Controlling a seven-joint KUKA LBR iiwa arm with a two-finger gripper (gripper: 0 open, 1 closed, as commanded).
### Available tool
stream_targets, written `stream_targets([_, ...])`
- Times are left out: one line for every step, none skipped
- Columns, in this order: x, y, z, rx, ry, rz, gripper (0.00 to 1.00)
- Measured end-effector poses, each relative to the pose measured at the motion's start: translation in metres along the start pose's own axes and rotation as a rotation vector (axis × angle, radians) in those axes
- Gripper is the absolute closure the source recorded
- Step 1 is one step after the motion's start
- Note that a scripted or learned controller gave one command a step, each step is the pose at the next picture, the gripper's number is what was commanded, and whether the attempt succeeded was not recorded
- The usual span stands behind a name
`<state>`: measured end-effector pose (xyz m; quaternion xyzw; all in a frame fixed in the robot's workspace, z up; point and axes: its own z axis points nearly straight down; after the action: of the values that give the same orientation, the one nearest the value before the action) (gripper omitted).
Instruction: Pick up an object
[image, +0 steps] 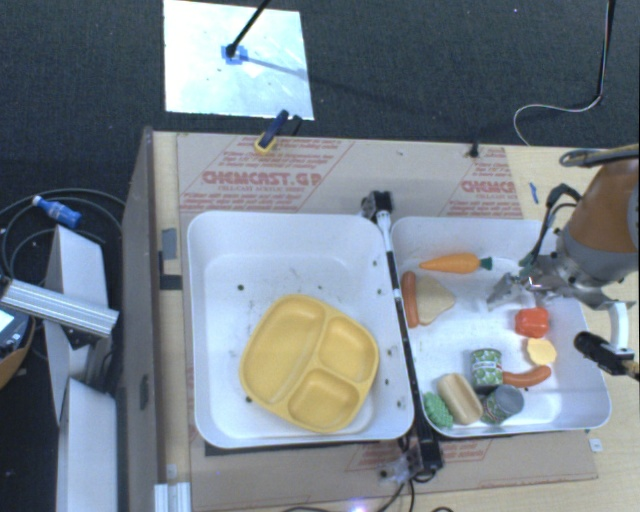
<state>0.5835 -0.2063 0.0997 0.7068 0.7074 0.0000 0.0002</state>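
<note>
Tomato (532, 321), the small red-orange piece lying in the right-hand bin (570, 415), looks the likeliest target, since the gripper (512, 288) hangs just up and to the left of it, apart from it, with nothing between its fingers; they look slightly spread, so released rather than clenched. By its look it is a toy food piece of hard plastic: light, stiff, probably smooth and rounded (so prone to squirt out of a pinch), and best taken across its widest middle with the fingers coming straight down. Just below the tomato lies a pale yellow disc (541, 351), and below that an orange sausage (526, 376), both close enough to crowd a finger on that side. Left and below the tomato stands a green can (486, 367); further left a tan wedge (433, 299), with a carrot (455, 264) above it. Well to the left, in the other bin, rests a yellow divided tray (309, 362).
</note>
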Motion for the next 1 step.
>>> stream_targets([-0.0001,-0.0125,0.0109,-0.001,-0.001,0.000,0.00])
